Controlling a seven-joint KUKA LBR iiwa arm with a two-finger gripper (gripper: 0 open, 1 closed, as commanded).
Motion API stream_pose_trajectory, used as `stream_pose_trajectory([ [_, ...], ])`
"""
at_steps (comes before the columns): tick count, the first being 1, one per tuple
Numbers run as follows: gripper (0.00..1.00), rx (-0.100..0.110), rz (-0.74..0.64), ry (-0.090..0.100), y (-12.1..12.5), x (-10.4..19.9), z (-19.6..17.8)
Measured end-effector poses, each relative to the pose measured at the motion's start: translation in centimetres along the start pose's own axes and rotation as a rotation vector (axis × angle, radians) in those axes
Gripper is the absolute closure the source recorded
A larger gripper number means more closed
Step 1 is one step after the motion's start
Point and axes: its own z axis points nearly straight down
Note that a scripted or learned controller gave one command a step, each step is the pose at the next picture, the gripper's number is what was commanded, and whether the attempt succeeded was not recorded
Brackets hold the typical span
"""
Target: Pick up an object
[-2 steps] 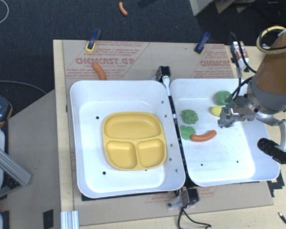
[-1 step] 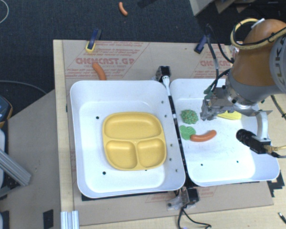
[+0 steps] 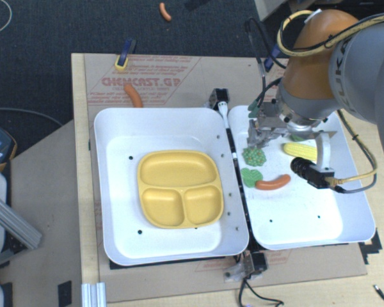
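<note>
Gripper (image 3: 261, 139) is hanging low in the right bin (image 3: 320, 226), over the broccoli floret (image 3: 253, 155) (finger spread: cannot tell). Sausage (image 3: 272, 183) and corn (image 3: 299, 150) are crowding near; a closing grip is risking a nudge, not a hold.

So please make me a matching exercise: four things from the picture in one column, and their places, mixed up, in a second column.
Things:
1. yellow divided plate
2. corn cob
3. orange sausage
4. blue and yellow clamp

Places:
A. on the bench's far edge, behind the left bin
B. in the right bin, near the bin's left wall, in front of the green pieces
C. in the middle of the left bin
D. in the right bin, just below the arm's wrist

Pairs: 1-C, 2-D, 3-B, 4-A
</note>
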Motion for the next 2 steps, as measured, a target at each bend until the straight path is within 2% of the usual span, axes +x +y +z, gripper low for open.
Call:
stream_pose_trajectory([
  [1,1.0,-0.001,0.001,0.0,3.4,4.2,0.0],
  [2,1.0,-0.001,0.002,0.001,4.5,7.8,-2.1],
])
